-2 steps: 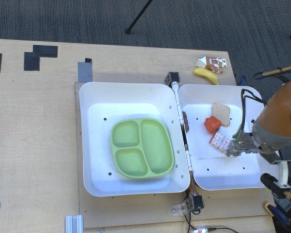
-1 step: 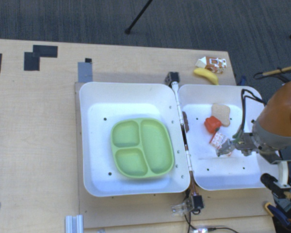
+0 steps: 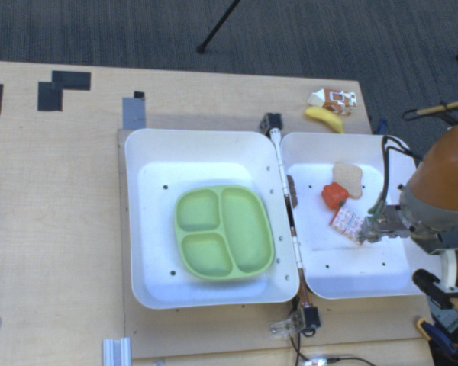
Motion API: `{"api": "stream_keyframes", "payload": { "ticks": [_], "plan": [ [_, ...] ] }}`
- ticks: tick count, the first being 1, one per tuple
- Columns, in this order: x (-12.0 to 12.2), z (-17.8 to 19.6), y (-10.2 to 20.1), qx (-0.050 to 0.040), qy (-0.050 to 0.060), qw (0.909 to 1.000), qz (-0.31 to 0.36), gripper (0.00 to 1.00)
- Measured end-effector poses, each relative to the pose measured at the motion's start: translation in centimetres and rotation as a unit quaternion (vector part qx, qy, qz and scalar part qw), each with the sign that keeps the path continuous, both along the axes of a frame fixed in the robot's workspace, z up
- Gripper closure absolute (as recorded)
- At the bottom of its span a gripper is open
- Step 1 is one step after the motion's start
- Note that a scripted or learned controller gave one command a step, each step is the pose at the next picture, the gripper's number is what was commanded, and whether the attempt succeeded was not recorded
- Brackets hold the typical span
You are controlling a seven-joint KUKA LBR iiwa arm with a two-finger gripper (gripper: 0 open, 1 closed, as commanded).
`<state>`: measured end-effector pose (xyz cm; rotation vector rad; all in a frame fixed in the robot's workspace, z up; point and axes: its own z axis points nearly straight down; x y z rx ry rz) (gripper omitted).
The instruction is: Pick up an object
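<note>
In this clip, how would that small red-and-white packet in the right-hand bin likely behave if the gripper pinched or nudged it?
The packet lies flat and looks thin, so it is probably light and may flex or crumple rather than stay stiff. On the smooth white bin floor it would likely slide when pushed. It lies close to the red object, which a nudge might disturb.

Even, bright overhead light, slightly cool. The two shallow white plastic bins (image 3: pixel 137 204) glare near-white, losing surface detail. The pale green three-compartment tray (image 3: pixel 224 233) glows softly, casting a faint shadow below. Pale wooden bench (image 3: pixel 53 204) evenly lit. Overall focus soft; the grey arm with orange band (image 3: pixel 443 181) blurs at the right edge.
</note>
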<state>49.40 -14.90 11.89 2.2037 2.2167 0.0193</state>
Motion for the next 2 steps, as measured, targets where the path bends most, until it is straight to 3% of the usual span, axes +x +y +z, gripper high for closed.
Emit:
{"api": "stream_keyframes", "payload": {
  "ticks": [1, 2],
  "plan": [
    [0.0, 0.0, 0.0, 0.0001, 0.0, 1.0, 0.0, 0.0],
    [0.2, 1.0, 0.1, 0.0002, -0.002, 1.0, 0.002, 1.0]
  ]
}}
